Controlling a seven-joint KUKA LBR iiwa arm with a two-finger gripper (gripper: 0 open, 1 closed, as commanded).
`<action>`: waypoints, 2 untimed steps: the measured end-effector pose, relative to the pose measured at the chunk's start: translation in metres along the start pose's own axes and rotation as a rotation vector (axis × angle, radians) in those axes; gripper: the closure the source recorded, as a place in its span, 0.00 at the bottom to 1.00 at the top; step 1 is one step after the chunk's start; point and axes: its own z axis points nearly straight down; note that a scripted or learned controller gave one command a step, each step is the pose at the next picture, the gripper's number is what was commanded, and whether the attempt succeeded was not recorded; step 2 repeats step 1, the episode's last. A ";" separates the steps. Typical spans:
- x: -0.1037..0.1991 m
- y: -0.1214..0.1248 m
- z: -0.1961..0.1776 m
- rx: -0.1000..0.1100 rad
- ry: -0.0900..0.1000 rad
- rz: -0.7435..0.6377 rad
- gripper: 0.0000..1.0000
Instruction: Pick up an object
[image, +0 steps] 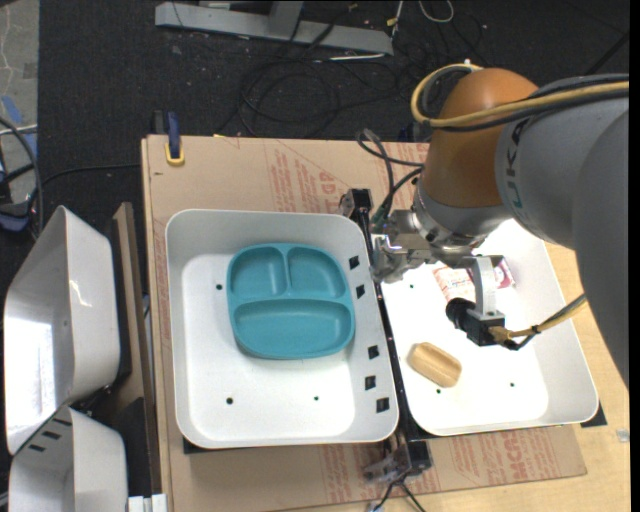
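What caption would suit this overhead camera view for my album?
Grey robot arm over the right bin with a tan roll; teal divided plate in the left bin.

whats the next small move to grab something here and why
Probably slide the gripper toward the tan block, then lower. The gripper sits at the right bin's left wall, over no object; the block lies alone on open floor, while the packet is partly under the wrist.
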 end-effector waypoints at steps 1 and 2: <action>0.052 0.007 0.007 0.001 0.000 0.000 1.00; 0.052 0.007 0.007 0.001 0.000 0.000 1.00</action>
